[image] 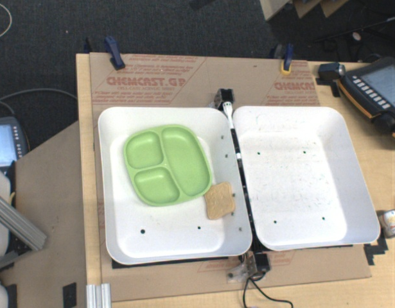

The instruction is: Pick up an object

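Observation:
A light green plate with three compartments [167, 165] lies in the left white bin [120, 236], toward its upper middle. A tan, flat, roughly square piece that looks like a cracker or slice of toast [219, 200] lies just beyond the plate's lower right rim, close to the bin's right wall. The right white bin [300, 178] stands beside it, speckled with small dark marks.
Both bins rest on a brown cardboard sheet [152, 76] held by a blue clamp [114, 52] and another clamp [287, 58] at the back. A black handheld pendant [370, 88] lies at the far right. Cables run under the front edge.

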You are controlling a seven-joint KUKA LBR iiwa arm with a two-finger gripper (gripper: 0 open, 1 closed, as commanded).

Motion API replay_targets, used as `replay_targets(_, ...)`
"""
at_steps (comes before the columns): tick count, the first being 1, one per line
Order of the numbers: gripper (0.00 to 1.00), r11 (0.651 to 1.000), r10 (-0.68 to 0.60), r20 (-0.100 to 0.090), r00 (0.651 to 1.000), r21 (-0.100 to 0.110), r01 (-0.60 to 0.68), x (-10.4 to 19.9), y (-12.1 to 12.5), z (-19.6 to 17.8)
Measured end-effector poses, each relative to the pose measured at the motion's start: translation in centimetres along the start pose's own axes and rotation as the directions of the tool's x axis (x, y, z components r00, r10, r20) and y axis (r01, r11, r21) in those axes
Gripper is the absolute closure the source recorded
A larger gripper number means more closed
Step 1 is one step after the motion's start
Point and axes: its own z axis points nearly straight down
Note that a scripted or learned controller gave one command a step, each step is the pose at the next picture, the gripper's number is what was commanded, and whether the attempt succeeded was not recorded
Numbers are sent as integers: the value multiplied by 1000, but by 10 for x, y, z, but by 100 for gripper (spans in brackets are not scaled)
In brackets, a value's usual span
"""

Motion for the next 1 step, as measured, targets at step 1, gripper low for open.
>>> replay_targets(1,100,1000,-1,0,1000,10,1,0,4,-2)
